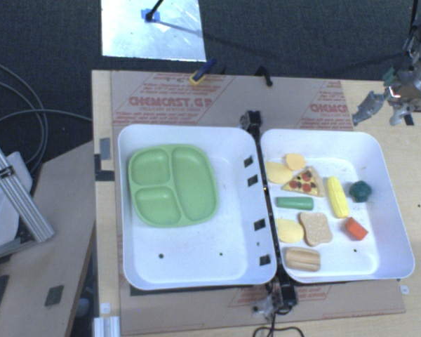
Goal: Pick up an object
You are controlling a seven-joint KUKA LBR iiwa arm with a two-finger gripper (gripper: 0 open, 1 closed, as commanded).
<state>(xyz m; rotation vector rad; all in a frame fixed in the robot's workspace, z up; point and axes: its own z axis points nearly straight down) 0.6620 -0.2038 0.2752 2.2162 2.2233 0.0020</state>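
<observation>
Nine toy foods lie in the right bin point(389, 188), easy to reach. The pizza slice point(303, 180) sits near the middle. The fingers point(379, 104) wait up by the far right corner, and it is too blurry to tell if they are apart. The arm is cut off.

Arm: I see only its end, entering at the upper right edge of the camera view.
Wrist: a sliver of orange shows at the right edge, above the grey metal head.
Gripper point(379, 107): I find it high at the right, with one grey finger point(368, 108) slanting down to the left.
Finger state: I cannot judge it.
Load: I see nothing held.
</observation>
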